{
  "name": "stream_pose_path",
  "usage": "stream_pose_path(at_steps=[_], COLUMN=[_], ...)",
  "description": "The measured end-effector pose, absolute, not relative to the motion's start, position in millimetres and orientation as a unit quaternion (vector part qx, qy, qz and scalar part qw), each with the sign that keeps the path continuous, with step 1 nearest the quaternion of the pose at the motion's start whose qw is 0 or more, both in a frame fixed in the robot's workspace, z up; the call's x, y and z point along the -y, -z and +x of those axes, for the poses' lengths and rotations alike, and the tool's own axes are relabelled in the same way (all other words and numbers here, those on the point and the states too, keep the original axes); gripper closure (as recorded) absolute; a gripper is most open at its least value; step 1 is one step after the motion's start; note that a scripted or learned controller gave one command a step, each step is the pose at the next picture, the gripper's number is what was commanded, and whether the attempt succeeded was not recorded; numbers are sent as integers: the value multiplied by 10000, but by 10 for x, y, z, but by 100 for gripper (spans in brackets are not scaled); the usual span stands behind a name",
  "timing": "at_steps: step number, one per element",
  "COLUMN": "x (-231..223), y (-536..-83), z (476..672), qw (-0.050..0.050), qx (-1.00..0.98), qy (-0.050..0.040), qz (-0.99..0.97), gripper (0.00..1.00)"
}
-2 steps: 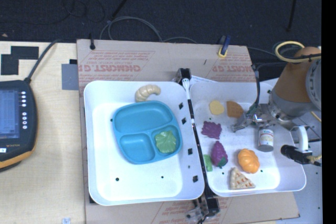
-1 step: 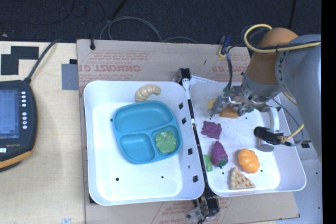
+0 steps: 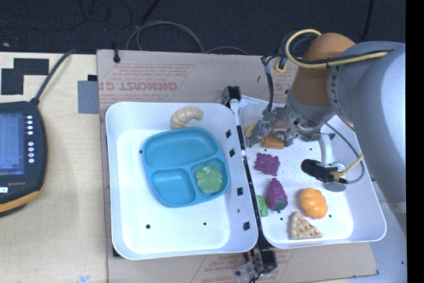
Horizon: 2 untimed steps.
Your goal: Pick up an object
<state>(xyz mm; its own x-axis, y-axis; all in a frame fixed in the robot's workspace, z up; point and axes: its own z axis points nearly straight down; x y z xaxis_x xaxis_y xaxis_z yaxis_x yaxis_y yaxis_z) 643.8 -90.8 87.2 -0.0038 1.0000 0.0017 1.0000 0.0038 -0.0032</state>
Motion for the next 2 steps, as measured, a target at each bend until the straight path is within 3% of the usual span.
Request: stream_pose_path(at_steps=[1, 2], x=[853, 871], y=[-868, -972], z=[5922, 5944], qw=[36, 23], qx=[7057, 7042], qy=[-23, -15], qz=[-7085, -7100], gripper=[0, 100])
